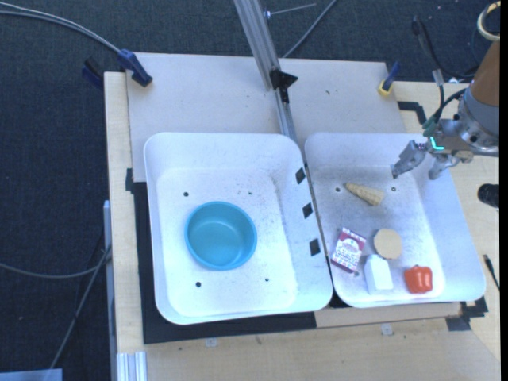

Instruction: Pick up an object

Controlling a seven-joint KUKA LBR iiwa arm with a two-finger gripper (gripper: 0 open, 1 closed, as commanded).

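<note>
My gripper (421, 163) hangs over the far right part of the right bin (444, 213), its two fingers spread apart and nothing between them. Below and left of it lies a tan, cone-shaped piece (363, 194). Nearer the front of the same bin are a small pink and white packet (348, 250), a round tan disc (388, 244), a white block (379, 275) and a red pepper-like object (418, 279). A blue bowl (221, 235) sits in the left bin (171, 173).
A metal pole (262, 38) slants across the back of the bench toward the gap between the bins. Clamps hold the board at its far corners, blue (136, 67) on the left and yellow (386, 86) on the right. Cables lie on the dark floor.
</note>
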